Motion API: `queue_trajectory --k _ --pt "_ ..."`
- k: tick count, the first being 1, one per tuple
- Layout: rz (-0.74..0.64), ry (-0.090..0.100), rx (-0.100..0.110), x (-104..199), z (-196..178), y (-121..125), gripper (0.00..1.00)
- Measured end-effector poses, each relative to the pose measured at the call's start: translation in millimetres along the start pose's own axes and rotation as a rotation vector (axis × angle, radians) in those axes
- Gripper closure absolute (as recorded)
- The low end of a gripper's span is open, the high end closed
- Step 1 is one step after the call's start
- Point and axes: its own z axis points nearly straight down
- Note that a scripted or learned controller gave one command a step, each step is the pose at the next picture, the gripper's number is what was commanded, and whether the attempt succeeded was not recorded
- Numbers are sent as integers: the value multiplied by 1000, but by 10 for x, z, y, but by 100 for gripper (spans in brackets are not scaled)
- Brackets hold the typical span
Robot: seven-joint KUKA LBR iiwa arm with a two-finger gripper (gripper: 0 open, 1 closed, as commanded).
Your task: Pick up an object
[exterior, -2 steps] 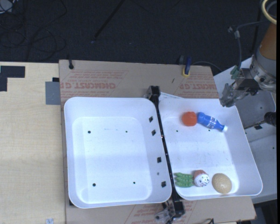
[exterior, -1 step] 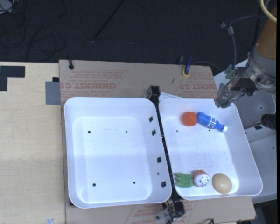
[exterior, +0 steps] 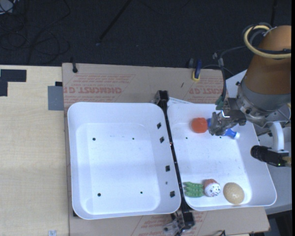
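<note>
Camera view: gripper (exterior: 219,125) beside orange ball (exterior: 199,125) in right bin (exterior: 265,181), jaw state unclear; you should centre over the ball before closing.

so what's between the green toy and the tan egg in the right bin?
Camera view: a white ball with red top and dots sits between the green toy and tan egg.

Two white bins (exterior: 120,113): smooth plastic, slight sheen. Cardboard sheet (exterior: 118,82) beneath, upper centre: matt brown, printed. Bench top (exterior: 24,156), left: pale wood grain, matt. Arm's orange band (exterior: 270,63), upper right: glossy. Orange ball (exterior: 199,125): matt.
</note>
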Motion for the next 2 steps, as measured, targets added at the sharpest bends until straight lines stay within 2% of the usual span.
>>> queue_trajectory --k 1,2 --pt "-2 -2 -8 302 -29 345 100" --pt "-1 -1 -13 363 -897 -64 100"
